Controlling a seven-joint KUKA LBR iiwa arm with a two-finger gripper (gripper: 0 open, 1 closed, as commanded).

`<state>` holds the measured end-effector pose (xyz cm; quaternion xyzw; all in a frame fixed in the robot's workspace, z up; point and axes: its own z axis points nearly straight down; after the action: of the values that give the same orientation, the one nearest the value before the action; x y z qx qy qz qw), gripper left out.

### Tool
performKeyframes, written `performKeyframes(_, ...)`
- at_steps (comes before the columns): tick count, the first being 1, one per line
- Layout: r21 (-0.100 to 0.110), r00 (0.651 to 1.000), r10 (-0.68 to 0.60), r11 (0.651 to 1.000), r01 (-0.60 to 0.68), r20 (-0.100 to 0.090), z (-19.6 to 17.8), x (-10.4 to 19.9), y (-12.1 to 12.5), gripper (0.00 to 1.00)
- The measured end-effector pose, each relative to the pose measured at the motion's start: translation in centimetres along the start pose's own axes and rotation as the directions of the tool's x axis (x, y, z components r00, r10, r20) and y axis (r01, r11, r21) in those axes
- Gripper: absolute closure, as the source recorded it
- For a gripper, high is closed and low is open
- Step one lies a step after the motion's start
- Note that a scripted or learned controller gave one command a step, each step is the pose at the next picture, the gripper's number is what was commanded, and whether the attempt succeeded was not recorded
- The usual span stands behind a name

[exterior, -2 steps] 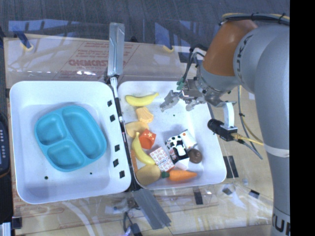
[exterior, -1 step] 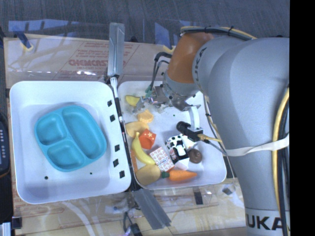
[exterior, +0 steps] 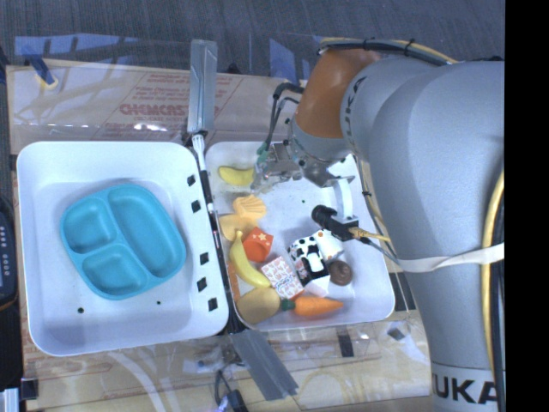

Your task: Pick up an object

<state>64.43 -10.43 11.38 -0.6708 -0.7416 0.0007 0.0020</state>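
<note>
Pincer (exterior: 268,168) beside yellow toy (exterior: 236,176) (right bin (exterior: 377,292), upper end)

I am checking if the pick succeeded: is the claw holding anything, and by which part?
Cannot be told. The claw is low in the right bin, beside a yellow piece, but no grip is visible.

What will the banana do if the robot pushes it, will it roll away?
The banana probably won't roll far: it is long and curved, so it would more likely swing round. It lies packed against an orange block and the bin wall, so a push would likely shove those neighbours too. Its skin looks smooth, like plastic, so it may slip when squeezed.
</note>
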Motion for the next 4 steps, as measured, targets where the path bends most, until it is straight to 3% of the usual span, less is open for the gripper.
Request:
performKeyframes(1, 0.001, 1.000, 0.000, 1.000, 0.000, 0.000, 0.0, 0.0, 0.0, 0.00)
performKeyframes(2, 0.000, 0.996, -0.084, 0.996, 0.084, 0.001, 2.3, 0.9, -6.0, 0.00)
performKeyframes(3, -0.004, 0.993, -0.121, 0.993, 0.121, 0.002, 1.6, -0.4, 0.6, 0.00)
performKeyframes(4, -0.003, 0.992, -0.125, 0.992, 0.125, 0.002, 0.6, -0.3, 0.6, 1.00)
